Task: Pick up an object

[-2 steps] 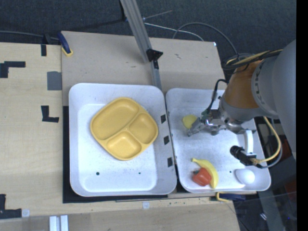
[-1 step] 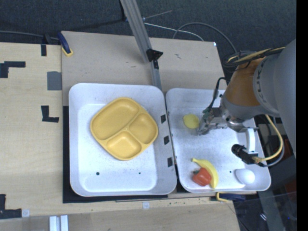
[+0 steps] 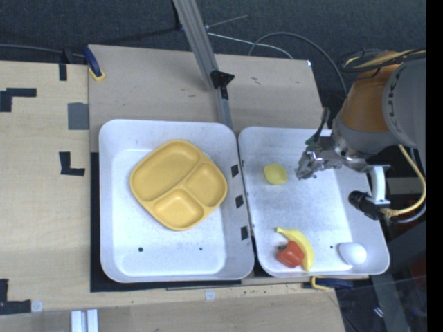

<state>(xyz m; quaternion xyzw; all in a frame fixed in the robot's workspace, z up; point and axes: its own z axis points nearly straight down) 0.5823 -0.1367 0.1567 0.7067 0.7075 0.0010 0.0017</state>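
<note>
Claw (image 3: 306, 169), grip unclear, hangs beside a yellow lump (image 3: 275, 174); banana (image 3: 298, 243) and white ball (image 3: 352, 253) lie apart.

Table (image 3: 41, 185): light wood, black tape marks.
Metal pole (image 3: 197, 33): slants across the table's top.
Cables (image 3: 277, 43): behind the table.

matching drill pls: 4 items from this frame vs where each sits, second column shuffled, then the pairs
Items:
1. yellow divided plate
2. small yellow lump
3. banana
4. white egg-shaped object

Places:
A. near right corner of the right bin
B. left bin
C. upper part of the right bin, just left of the gripper
D. near edge of the right bin, beside a red object

Pairs: 1-B, 2-C, 3-D, 4-A
</note>
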